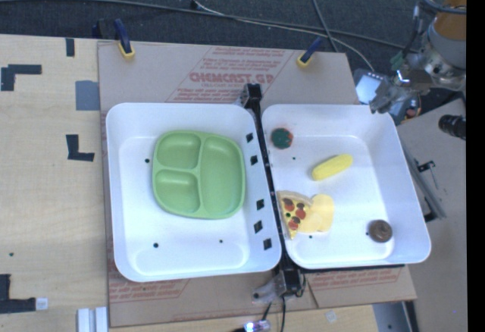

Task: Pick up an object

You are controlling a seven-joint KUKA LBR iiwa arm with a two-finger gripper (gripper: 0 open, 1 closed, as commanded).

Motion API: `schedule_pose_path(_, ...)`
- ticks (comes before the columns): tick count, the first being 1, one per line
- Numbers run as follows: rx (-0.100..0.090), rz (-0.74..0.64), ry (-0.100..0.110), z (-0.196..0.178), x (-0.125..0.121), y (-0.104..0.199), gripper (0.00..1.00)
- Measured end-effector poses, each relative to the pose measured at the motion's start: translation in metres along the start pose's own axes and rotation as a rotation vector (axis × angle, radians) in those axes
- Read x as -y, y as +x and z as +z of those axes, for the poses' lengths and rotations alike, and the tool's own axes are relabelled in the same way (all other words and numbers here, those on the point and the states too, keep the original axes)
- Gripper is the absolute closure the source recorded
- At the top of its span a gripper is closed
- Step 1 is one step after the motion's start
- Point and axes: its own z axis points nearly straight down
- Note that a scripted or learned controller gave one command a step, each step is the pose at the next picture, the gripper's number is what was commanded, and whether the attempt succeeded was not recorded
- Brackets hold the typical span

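Yellow corn (332,167) in right bin (394,142)

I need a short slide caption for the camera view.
Claw above right bin's far corner; toy corn, pizza slice inside; green plate left.

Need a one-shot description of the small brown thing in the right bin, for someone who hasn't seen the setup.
Start at the right bin, the one without the green plate. Go to its near-right corner: the small brown round object sits there alone. It is the darkest and smallest item, well apart from the yellow piece and pizza slice.
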Motion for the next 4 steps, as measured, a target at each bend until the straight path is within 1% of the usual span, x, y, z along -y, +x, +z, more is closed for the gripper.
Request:
schedule_pose_path(1, -0.002, -0.003, 0.007, 0.015, 0.009, 0.057, 1.0)
schedule_pose_path(2, -0.002, -0.004, 0.007, 0.026, 0.02, 0.118, 1.0)
schedule_pose_path(3, -0.002, -0.003, 0.008, 0.035, 0.037, 0.178, 1.0)
schedule_pose_path(4, -0.003, -0.004, 0.007, 0.03, 0.049, 0.223, 1.0)
